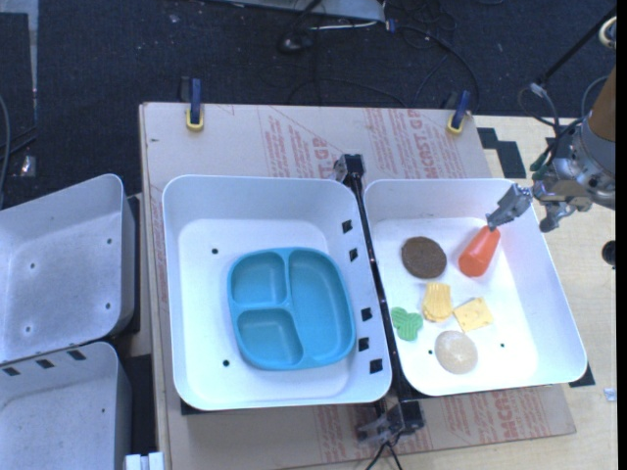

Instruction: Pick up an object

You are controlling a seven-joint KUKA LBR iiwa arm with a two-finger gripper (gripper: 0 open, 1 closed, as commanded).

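The right bin (549, 292) holds an orange carrot-shaped toy (480, 251), a brown round disc (423, 257), two yellow pieces (437, 302) (472, 313), a small green piece (406, 323) and a beige round piece (456, 352). My gripper (529, 211) hangs over the bin's upper right corner, just above and right of the orange toy. Its fingers stand apart, open, with nothing between them. The left fingertip (507, 209) is close to the top end of the orange toy.
In the left bin (196, 213) lies a blue divided tray (290, 307). A black divider (367, 262) runs between the bins. Yellow clamps (195, 116) (457, 118) sit on the bench's far edge. White lids (59, 253) lie off to the left.
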